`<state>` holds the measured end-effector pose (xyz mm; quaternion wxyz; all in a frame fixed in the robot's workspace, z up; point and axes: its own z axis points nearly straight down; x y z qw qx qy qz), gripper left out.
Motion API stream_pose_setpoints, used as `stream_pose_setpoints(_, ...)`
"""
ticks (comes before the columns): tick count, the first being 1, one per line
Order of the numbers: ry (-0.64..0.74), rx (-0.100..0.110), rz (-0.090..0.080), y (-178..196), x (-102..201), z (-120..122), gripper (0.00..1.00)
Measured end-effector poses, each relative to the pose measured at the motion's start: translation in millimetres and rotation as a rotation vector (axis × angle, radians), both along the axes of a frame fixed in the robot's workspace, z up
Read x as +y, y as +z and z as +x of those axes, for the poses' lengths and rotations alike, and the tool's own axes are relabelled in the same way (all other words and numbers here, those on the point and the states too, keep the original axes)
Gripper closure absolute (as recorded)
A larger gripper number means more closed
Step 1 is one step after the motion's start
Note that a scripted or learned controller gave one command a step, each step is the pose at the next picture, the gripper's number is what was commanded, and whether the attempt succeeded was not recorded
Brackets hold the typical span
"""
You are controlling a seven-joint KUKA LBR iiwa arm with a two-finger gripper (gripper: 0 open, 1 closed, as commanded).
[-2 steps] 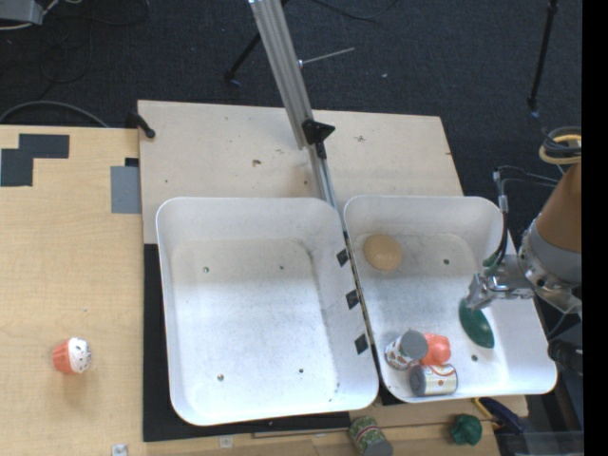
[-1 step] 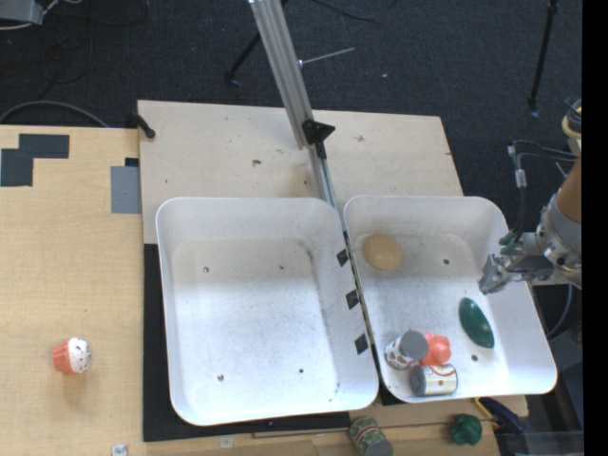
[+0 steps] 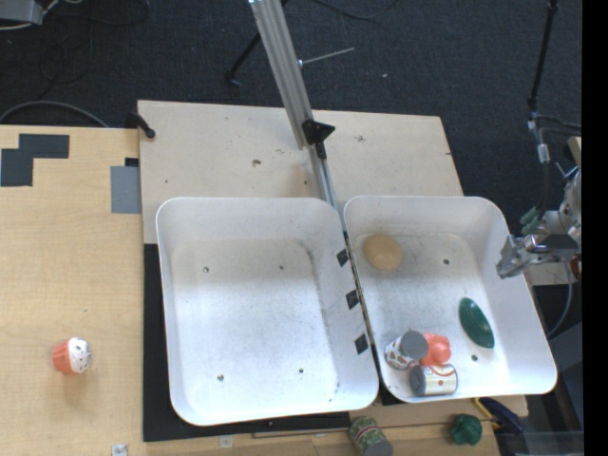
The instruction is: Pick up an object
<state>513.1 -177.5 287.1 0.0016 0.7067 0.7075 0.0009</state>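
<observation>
- The gripper (image 3: 518, 255) is sitting at the right rim of the right bin (image 3: 518, 297), outside the cluster of objects; it is too small and side-on here to tell how it is set, and nothing is visibly in its grasp.
- Only the wrist end of the arm (image 3: 560, 226) is reaching in from the right, seemingly holding roughly level over the bin's edge rather than pointing down into it.
- Candidate things are all lying in the right bin: a tan round object (image 3: 384, 253) near the divider, a dark green oval (image 3: 476, 322) nearest the gripper, and a tight cluster of a grey cylinder (image 3: 411, 346), an orange piece (image 3: 436, 349) and a small can (image 3: 433, 379) at the near wall.
- Risk: a descent from this spot is likely to be catching the bin rim, since the tool is sitting almost above it.
- Risk: aiming into the cluster is likely to be nudging neighbours, as those pieces are touching.
- The left bin (image 3: 180, 255) is lying just beside, across the divider.
</observation>
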Motion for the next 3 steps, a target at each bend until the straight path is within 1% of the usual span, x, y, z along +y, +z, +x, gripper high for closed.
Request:
stream_pose_setpoints(1, 0.004, 0.005, 0.002, -3, 58, 19, 1.0)
stream_pose_setpoints(2, 0.002, 0.005, 0.002, -7, 99, 31, 1.0)
stream_pose_setpoints(3, 0.004, 0.007, 0.003, -19, 159, 47, 1.0)
